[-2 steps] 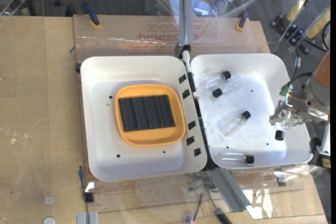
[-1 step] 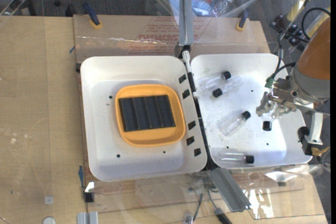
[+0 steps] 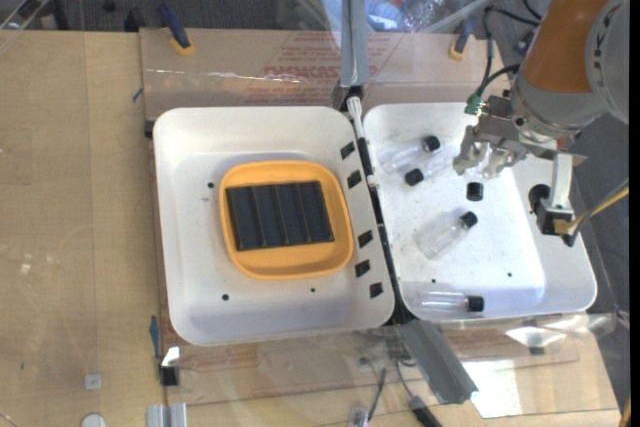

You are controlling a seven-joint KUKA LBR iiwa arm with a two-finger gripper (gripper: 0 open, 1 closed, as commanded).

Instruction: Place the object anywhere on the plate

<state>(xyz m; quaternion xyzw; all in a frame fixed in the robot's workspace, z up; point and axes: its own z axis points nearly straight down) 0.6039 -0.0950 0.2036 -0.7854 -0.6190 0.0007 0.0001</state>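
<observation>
I judge this the picking step: nothing sits on the orange plate in the left bin yet. Nearest me in the right bin, one clear vial lies by the near wall. Further in, a second vial lies just near-left of the gripper. Beyond, two more vials lie to its left. The gripper hovers low over the bin; its grasp I cannot tell. Next I need a descent onto a vial.

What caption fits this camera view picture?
Gripper over the right bin of clear vials; orange plate waits left.
</observation>
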